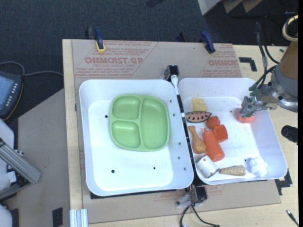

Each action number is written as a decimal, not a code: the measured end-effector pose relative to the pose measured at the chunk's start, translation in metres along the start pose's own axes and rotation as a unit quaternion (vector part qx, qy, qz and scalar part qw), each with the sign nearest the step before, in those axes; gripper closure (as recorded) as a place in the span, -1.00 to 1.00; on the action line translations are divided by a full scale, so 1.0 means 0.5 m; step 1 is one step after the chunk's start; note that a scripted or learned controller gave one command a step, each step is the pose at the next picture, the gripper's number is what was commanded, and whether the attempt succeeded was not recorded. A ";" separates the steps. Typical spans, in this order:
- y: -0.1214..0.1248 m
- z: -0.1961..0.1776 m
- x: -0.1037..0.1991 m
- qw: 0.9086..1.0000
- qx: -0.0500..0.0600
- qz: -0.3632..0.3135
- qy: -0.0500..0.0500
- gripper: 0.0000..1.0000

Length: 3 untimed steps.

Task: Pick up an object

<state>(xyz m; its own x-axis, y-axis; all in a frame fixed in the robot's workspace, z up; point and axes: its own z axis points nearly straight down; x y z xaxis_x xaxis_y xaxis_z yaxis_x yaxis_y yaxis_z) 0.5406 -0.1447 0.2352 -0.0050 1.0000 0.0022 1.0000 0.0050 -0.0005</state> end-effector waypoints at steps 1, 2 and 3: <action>0.023 0.008 0.103 1.000 0.001 0.000 0.000 1.00; -0.010 0.037 0.154 1.000 0.002 0.001 0.000 1.00; 0.016 0.038 0.141 1.000 -0.001 0.002 -0.001 1.00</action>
<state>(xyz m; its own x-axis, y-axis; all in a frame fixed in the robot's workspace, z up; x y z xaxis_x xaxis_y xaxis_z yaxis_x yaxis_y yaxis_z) 0.5483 -0.0741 0.2163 -0.0004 1.0000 -0.0006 1.0000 0.0004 0.0023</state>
